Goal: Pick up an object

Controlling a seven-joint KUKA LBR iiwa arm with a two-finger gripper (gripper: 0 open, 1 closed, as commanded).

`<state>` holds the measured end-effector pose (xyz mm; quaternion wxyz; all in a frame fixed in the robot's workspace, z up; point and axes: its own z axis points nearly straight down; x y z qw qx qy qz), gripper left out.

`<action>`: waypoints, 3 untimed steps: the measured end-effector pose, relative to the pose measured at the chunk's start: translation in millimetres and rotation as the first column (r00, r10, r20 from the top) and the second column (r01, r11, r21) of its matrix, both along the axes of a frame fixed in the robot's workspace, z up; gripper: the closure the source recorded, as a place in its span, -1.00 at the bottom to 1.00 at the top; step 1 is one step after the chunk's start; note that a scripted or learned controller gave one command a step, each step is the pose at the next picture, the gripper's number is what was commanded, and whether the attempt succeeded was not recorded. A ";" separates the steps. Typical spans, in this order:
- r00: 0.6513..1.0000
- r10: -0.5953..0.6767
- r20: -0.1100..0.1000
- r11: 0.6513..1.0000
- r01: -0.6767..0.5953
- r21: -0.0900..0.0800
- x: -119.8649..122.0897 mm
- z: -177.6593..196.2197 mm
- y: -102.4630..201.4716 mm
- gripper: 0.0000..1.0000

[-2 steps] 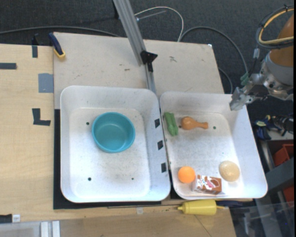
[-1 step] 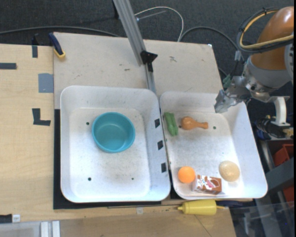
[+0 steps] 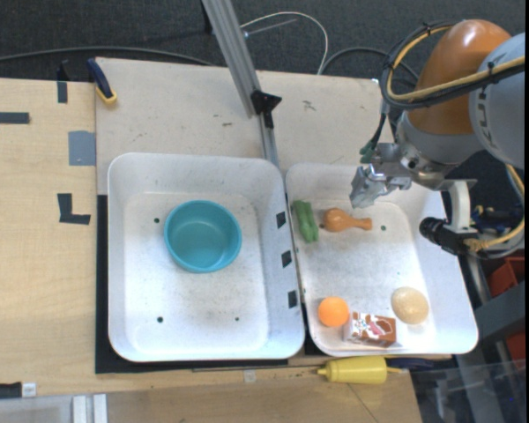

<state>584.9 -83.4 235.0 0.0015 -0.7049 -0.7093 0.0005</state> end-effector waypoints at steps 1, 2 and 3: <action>1.000 0.001 0.001 1.000 -0.001 0.000 7.6 3.9 52.2 1.00; 1.000 0.000 0.001 1.000 0.000 0.000 4.5 6.7 98.1 1.00; 1.000 0.002 0.001 1.000 -0.002 0.000 3.2 12.2 155.4 1.00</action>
